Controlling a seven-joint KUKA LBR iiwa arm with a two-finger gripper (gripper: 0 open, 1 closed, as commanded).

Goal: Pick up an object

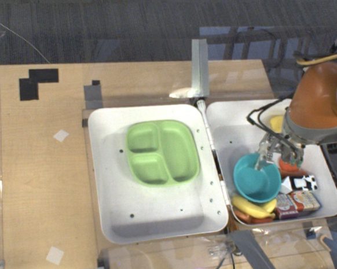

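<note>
2 white bins are sitting on the bench: the left bin (111, 222) and the right bin (228, 123). 1 green divided plate (161, 152), with 3 compartments, is lying in the left bin. The right bin is holding 1 teal bowl (256, 179), 1 banana (252, 207), 1 small carton (297, 203) and 1 orange-red item (288, 167), partly hidden.

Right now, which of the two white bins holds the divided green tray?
The left bin. The green tray lies alone in it, while the right bin holds the blue bowl, banana and gripper.
</note>
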